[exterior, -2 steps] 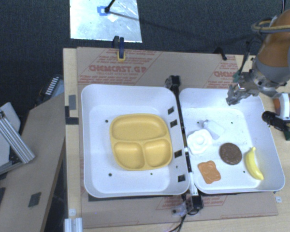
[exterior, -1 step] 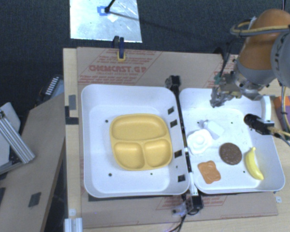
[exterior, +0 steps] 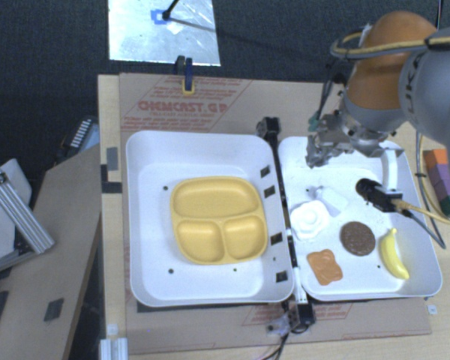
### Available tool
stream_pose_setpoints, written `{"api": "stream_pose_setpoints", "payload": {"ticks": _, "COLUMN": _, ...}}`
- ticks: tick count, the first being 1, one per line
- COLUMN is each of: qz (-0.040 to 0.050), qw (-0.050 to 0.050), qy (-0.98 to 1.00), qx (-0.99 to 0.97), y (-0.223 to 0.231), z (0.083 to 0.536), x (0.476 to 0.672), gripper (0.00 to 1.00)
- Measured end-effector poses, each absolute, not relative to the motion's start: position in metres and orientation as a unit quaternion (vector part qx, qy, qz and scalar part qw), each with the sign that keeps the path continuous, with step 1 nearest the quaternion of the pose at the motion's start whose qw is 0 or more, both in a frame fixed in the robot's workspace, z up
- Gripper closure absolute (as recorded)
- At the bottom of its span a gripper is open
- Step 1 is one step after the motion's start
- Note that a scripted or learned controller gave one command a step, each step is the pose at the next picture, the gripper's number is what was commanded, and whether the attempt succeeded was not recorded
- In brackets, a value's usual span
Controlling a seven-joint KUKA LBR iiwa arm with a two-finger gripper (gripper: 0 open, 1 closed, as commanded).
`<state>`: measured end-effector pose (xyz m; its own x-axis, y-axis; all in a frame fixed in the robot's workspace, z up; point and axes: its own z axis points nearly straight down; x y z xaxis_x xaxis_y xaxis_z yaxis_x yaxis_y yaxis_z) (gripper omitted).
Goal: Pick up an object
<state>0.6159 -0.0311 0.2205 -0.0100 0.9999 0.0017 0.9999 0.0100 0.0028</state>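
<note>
Several small things lie in the right bin (exterior: 427,276): a white round piece (exterior: 309,219), a brown round cookie (exterior: 357,238), a yellow banana (exterior: 392,254) and an orange-brown toast slice (exterior: 325,266). My gripper (exterior: 316,156) hangs over the far left part of that bin, above and behind the white piece, apart from all of them. Nothing shows between its tips.
The left bin (exterior: 146,163) holds a yellow three-compartment plate (exterior: 214,219). A black divider strip (exterior: 279,201) runs between the bins. Coloured blocks (exterior: 442,180) sit past the right bin's outer edge. The arm's orange band (exterior: 382,58) looms over the far right.
</note>
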Motion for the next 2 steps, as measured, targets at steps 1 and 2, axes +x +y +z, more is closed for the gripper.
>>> {"api": "stream_pose_setpoints", "payload": {"ticks": 1, "qz": 0.0016, "qw": 0.000, "qy": 0.711, "qx": 0.703, "y": 0.019, "z": 0.230, "x": 0.616, "gripper": 1.00}}
{"api": "stream_pose_setpoints", "payload": {"ticks": 2, "qz": 0.0005, "qw": -0.001, "qy": 0.710, "qx": 0.704, "y": 0.067, "z": 0.228, "x": 0.602, "gripper": 1.00}}
